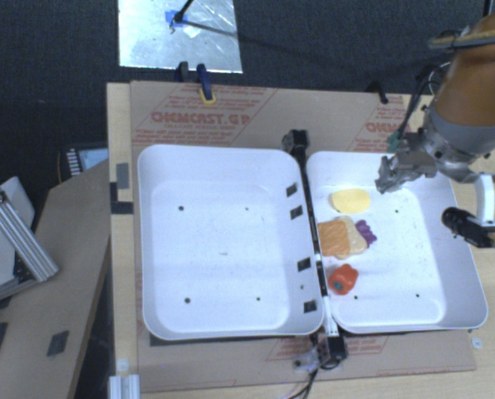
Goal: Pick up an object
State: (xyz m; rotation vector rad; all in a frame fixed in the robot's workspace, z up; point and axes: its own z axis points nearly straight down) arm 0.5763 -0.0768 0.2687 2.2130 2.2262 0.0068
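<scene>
The right bin (422, 306) holds a pale yellow flat piece (350, 200), an orange and tan slab (339, 238), a small purple cluster (365, 230) and a red tomato-like piece (342, 279), all near its left wall. My gripper (389, 177) hangs over the bin's upper middle, just right of the yellow piece and above it. The fingers look close together, with nothing visible between them.
The left bin (222, 239) lies beside the right one, with a black hinge strip (307, 223) between them. A black fixture (468, 225) sticks in over the right bin's right rim. Cardboard (214, 115) lies under both bins.
</scene>
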